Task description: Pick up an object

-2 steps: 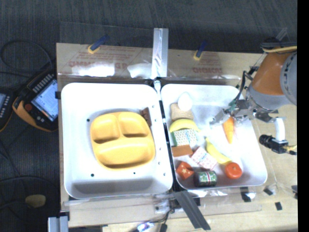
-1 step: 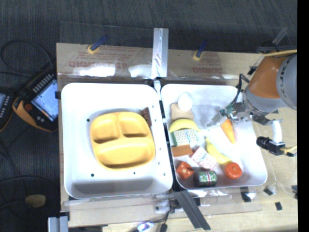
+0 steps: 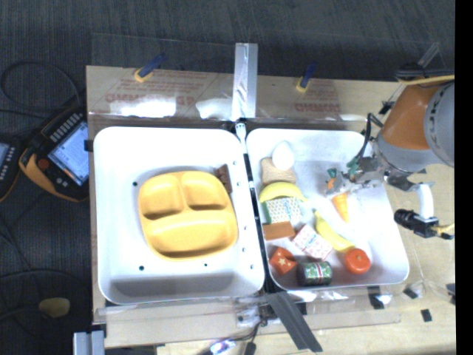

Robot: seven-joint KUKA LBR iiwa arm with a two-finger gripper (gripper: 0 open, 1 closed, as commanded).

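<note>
Small carrot-like orange piece (image 3: 341,205) lies in the right bin (image 3: 384,268), upper right part, just below my claw (image 3: 353,174). Claw's down inside that bin by its right wall; can't tell its state. Banana (image 3: 332,234), tomato (image 3: 358,260), egg (image 3: 283,154) nearby. Yellow divided tray (image 3: 188,212) sits in left bin (image 3: 118,272).

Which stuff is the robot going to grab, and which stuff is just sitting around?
For the job: gripper, carrot, banana, tomato, can, egg, all in the right bin.

Just lying about: yellow tray in the left bin, pendant, clamps.
</note>
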